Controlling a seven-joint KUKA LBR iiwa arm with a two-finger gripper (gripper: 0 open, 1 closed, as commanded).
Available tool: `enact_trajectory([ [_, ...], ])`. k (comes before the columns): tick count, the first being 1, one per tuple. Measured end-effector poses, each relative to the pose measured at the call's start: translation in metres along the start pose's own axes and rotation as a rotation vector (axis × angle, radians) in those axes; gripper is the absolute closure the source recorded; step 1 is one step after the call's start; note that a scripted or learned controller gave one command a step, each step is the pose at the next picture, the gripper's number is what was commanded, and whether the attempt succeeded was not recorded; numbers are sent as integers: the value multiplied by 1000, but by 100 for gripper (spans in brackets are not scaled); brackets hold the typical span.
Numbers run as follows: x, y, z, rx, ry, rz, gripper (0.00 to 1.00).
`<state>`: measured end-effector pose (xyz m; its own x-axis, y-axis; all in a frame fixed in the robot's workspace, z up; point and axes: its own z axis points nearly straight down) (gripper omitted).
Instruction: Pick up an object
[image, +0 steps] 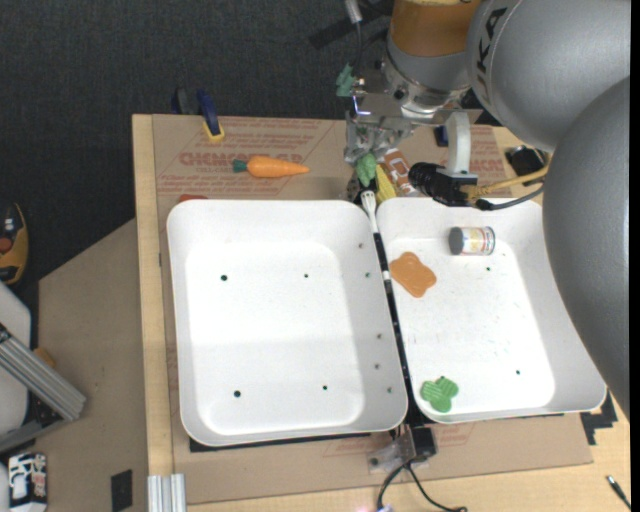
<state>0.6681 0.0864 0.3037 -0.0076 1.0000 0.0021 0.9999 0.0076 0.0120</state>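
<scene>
Right bin (560, 400) contains: orange flat piece (412, 274), green lump (439, 393), small can (472, 241) lying on its side.

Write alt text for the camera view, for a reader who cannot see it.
A grey arm with an orange band reaches in from the right, its gripper hanging above the far edge of the bench where two white bins meet. The right bin holds a small can, an orange piece and a green piece; a toy carrot lies beyond the left bin.

bench: brown cardboard sheet (120, 330) under both bins | clamp: blue-and-yellow (210, 117) at sheet's far edge | left side: aluminium rail (38, 380) | backdrop: dark carpet (150, 50)
</scene>
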Motion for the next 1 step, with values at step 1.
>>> enact_trajectory([
  [1, 68, -30, -31, 7, 1, 1, 100],
])
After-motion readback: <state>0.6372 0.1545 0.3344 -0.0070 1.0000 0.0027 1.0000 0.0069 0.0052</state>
